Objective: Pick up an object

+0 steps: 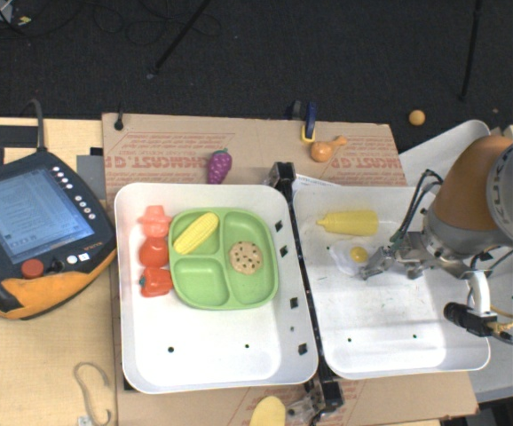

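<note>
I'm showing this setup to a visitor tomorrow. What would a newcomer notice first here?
Probably the bright green divided plate in the left bin, with a yellow corn cob and a cookie in its compartments and red and orange toys beside it. Next, the arm's hand low in the right bin, near a yellow bottle.

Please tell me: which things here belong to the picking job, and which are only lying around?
Job: gripper; small yellow piece beside it; yellow bottle; right bin.

Lying around: left bin; green tray with corn and cookie; red toy; control pad; purple grapes.
</note>
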